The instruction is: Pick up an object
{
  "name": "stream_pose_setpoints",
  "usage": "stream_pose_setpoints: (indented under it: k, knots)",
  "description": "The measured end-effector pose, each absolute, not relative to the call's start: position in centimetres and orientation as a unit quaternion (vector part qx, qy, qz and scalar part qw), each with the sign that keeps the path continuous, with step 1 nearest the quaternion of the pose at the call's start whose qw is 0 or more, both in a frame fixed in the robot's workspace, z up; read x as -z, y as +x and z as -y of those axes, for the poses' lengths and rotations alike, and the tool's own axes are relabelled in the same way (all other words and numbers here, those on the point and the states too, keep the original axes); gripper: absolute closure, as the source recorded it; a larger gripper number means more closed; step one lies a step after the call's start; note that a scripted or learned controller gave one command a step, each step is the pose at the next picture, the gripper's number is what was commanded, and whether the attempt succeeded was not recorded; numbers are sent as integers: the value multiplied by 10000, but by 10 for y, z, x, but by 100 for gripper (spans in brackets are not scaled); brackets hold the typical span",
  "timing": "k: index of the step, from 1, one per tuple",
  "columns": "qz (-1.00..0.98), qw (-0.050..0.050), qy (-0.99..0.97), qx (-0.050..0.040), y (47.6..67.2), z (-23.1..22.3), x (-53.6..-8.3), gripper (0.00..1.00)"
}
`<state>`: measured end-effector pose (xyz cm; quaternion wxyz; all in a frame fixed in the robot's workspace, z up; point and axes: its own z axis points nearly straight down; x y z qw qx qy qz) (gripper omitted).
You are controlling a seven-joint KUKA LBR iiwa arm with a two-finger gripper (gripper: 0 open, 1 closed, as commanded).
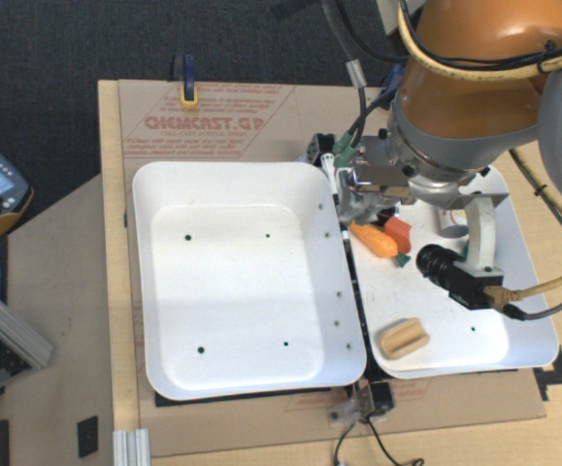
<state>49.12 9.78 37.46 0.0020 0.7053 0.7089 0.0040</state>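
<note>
gripper [370,200] low in right bin [523,343] – grip state unclear | just above carrot [373,240] | bread roll [403,338] near front

- The table [232,425] is a tan board with a brown sheet [213,115] printed in red lettering.
- A blue-and-yellow clamp [188,81] grips the sheet's far edge.
- Dark speckled carpet [67,27] surrounds the table.
- An aluminium rail [4,318] lies left of the table.
</note>
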Motion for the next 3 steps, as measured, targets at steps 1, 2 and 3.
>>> stream_pose_setpoints:
  k: [1,2,3]
  knots:
    - [-7065,-10,7077,14,479,-82,-356,100]
    - [-7083,10,7059,-15,480,-123,-371,100]
    - [-7077,16,7065,-14,480,-122,-381,100]
